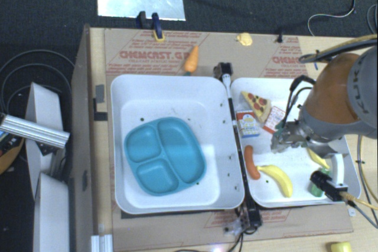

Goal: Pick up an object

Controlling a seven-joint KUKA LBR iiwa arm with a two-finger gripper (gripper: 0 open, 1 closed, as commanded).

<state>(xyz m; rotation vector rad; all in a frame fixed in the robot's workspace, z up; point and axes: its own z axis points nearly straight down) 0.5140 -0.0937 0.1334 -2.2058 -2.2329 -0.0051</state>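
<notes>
- banana [277,177] lies in right bin [295,200], at 6 o'clock from gripper [286,140]
- step looks like approach; whether fingers are open or closed, cannot tell
- next: descend onto one item
- crowding: sausage [252,162] at 8 o'clock, carton [248,124], pizza slice [257,102]
- blue tray [164,154] in left bin [127,91]

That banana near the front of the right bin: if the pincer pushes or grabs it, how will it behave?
The banana looks like a smooth, curved toy, so it is probably light and stiff. Pushed at one end, it would likely pivot or slide across the right bin toward the sausage beside it. Its rounded, glossy skin may slip unless gripped across the middle.
</notes>
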